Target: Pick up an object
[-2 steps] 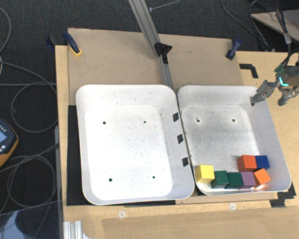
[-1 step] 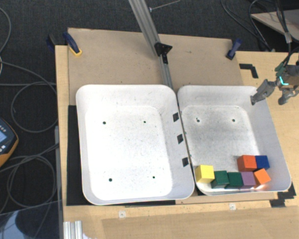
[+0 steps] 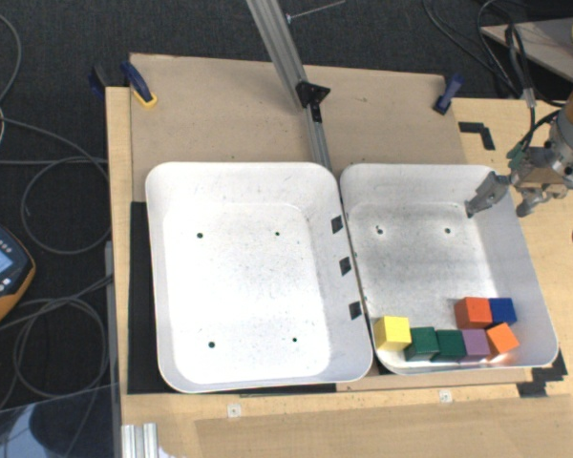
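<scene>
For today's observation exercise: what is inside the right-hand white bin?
Right bin: coloured blocks clustered at its near edge: yellow, two green, purple, two orange, blue. Anything beneath them is hidden.

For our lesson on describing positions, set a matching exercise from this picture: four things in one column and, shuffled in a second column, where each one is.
Things
1. yellow block
2. blue block
3. gripper
4. blue clamp

Places
A. at the far edge of the board, behind the right bin
B. over the right bin's far right corner
C. leftmost of the blocks along the right bin's near edge
D. in the right bin, just right of the red-orange block

Pairs: 1-C, 2-D, 3-B, 4-A
</scene>
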Controlling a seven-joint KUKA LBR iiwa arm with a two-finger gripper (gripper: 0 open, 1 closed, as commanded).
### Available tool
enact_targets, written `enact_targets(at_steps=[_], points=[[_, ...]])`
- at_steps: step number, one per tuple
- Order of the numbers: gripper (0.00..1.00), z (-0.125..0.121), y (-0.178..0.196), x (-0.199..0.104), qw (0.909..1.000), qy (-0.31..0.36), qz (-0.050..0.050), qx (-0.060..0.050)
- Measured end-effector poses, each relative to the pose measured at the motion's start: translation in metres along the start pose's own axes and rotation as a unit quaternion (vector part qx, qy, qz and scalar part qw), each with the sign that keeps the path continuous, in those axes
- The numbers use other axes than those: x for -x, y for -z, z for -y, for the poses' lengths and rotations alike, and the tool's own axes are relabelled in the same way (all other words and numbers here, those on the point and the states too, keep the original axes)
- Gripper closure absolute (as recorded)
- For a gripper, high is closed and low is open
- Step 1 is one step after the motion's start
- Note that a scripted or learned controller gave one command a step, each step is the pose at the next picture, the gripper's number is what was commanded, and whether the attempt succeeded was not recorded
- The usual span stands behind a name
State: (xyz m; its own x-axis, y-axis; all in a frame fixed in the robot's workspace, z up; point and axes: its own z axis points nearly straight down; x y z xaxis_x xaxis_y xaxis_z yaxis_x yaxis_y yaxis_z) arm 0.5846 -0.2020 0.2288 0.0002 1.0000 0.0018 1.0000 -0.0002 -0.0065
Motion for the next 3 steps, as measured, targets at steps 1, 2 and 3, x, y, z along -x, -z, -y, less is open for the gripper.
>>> enact_targets(at_steps=[1, 2, 3], points=[[0.00, 0.003, -0.063, 0.003, 1.0000, 0.000, 0.000, -0.001], [0.00, -0.003, -0.108, 0.003, 1.0000, 0.000, 0.000, 0.000], [1.00, -0.005, -0.094, 0.003, 1.0000, 0.001, 0.001, 0.004]])
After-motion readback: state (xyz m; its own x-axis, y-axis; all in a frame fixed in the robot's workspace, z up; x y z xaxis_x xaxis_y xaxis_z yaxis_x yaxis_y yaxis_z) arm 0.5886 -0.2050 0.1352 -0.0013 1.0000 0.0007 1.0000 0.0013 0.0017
